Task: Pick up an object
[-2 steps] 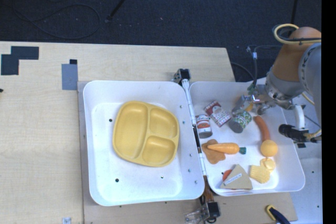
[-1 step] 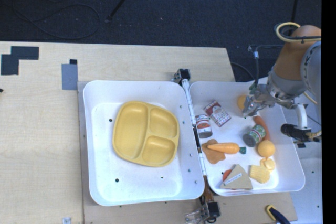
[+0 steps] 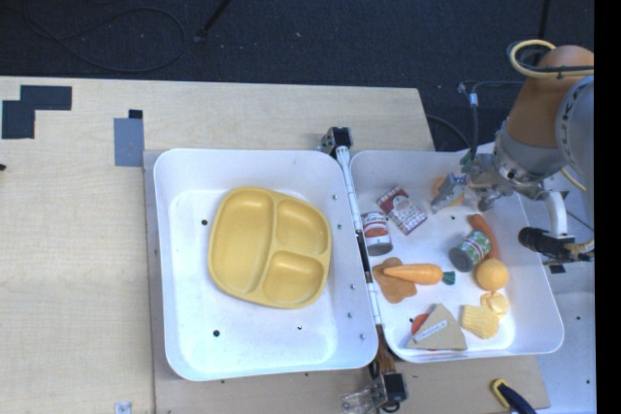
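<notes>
Within the right bin, toy foods lie scattered as candidates for the pick: a small red-and-white packet, a labelled can by the left wall, a carrot resting on a brown flat piece, a grey-green can touching a sausage, an orange fruit, yellow pieces and a cheese wedge. Gripper hangs low over the bin's far side, just beside the packet and above the sausage; nothing shows between its fingers, and whether they stand apart or together cannot be told. For a sound grasp, the descent should probably centre on one isolated item, such as the packet, and avoid the touching can and sausage, where the fingers might strike both. Left bin holds a yellow compartment tray, its three sections bare. Both bins sit side by side on the wooden bench.
</notes>
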Tool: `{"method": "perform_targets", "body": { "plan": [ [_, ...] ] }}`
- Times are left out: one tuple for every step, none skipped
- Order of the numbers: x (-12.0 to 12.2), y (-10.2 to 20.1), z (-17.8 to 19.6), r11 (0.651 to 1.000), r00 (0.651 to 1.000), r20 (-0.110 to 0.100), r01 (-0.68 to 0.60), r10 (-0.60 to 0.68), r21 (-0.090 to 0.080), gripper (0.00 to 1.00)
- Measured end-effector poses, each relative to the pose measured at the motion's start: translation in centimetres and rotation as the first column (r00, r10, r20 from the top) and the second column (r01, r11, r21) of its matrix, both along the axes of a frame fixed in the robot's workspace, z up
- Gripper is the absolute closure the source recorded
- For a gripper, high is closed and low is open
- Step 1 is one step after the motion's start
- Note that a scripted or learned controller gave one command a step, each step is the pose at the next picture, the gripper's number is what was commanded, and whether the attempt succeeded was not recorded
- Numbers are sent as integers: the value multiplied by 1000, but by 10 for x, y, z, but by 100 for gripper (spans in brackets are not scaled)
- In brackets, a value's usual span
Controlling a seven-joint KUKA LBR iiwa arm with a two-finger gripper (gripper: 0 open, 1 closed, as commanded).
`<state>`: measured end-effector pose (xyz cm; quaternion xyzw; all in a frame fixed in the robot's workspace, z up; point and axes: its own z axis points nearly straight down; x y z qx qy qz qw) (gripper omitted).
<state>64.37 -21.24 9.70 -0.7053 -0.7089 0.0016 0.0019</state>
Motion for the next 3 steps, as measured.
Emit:
{"method": "perform_targets", "body": {
  "plan": [
    [-57, -1, -9, 1000, 1000, 2, 5, -5, 1, 0],
    [-119, -1, -9, 1000, 1000, 3, 6, -6, 1, 0],
    [-88, 74, -7, 1000, 1000, 2, 4, -4, 1, 0]
  ]
}}
